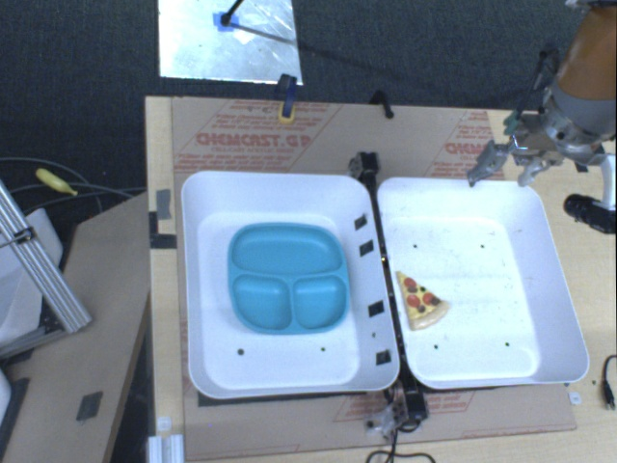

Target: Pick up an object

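Observation:
A toy pizza slice (421,301) with red toppings lies flat in the right bin (540,287), near that bin's left wall. A blue divided plate (287,276) rests in the middle of the left bin (207,249). My gripper (509,167) hangs above the far edge of the right bin, well away from the pizza slice. Its two fingers are spread apart with nothing between them.
The grey arm with its orange band (588,61) comes in at the top right. A black hinge strip (376,258) runs between the two bins. Cardboard (260,133) lies under the bins, and a shiny sheet (227,27) sits beyond it.

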You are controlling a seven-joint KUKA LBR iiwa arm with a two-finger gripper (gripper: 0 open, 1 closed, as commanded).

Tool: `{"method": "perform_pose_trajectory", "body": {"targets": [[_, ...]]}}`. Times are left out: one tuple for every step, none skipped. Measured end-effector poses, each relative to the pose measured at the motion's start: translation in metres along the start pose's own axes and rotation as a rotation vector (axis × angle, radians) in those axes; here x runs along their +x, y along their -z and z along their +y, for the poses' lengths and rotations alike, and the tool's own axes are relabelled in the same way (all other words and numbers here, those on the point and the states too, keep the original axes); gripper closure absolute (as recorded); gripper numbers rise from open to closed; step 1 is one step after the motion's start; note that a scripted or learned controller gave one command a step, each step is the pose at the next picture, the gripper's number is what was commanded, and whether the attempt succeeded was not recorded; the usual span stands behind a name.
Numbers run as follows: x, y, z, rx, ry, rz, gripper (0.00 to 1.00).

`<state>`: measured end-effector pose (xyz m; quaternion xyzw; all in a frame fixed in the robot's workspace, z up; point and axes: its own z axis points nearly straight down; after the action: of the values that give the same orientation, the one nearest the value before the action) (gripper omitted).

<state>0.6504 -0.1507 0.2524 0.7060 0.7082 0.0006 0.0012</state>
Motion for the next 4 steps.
{"method": "perform_pose_trajectory", "body": {"targets": [[0.148, -0.026, 0.02, 0.0, 0.015, 0.008, 0.0], [0.137, -0.013, 0.02, -0.004, 0.003, 0.001, 1.0], [0.128, -0.071, -0.035, 0.009, -0.003, 0.001, 1.0], [0.159, -0.068, -0.11, 0.007, -0.001, 0.003, 1.0]]}}
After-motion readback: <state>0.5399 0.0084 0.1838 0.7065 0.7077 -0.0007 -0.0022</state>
